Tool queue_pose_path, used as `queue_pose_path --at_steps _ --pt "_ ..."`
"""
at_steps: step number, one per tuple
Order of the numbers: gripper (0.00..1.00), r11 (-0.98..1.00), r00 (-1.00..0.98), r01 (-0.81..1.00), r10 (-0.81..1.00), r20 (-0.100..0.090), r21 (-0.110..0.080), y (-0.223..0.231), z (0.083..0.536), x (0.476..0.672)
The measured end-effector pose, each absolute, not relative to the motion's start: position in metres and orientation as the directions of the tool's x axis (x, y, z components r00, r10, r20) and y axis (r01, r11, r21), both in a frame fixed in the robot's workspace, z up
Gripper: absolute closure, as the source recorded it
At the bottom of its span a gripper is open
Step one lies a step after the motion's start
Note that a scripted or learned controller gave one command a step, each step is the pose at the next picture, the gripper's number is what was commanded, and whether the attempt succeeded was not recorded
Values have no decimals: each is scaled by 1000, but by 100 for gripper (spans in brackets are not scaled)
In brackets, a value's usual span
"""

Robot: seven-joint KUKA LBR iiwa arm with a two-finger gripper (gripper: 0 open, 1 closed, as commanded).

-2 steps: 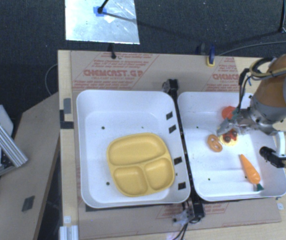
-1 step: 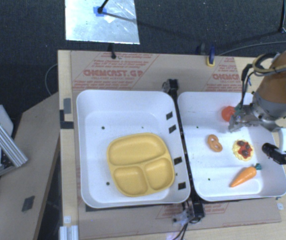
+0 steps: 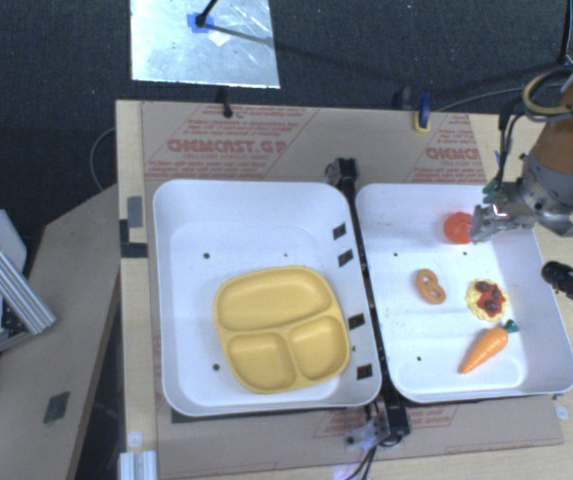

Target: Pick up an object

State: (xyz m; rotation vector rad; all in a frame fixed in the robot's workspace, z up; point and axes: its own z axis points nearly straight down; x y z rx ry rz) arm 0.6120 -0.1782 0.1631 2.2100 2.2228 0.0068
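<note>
Camera view had gripper [image 3: 483, 224] right beside tomato [image 3: 457, 228]; you couldn't tell its state, and round tomato looked likely to roll off

red tomato [image 3: 456, 228], pretzel [image 3: 428, 286], pizza [image 3: 487, 300] and carrot [image 3: 484, 349] lie apart in right bin [image 3: 546, 368].

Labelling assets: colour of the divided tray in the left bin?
Yellow tray, plain, clearest in the camera view.

Glossy yellow plastic tray [image 3: 282, 326], smooth white plastic bins [image 3: 256, 200], crinkled shiny foil sheet [image 3: 204, 28] above
</note>
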Motion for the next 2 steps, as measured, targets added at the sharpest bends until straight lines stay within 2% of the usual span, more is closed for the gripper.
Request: queue_pose_path --at_steps 2 --pt "100 6 -6 1000 1000 -3 8 -184 260 616"
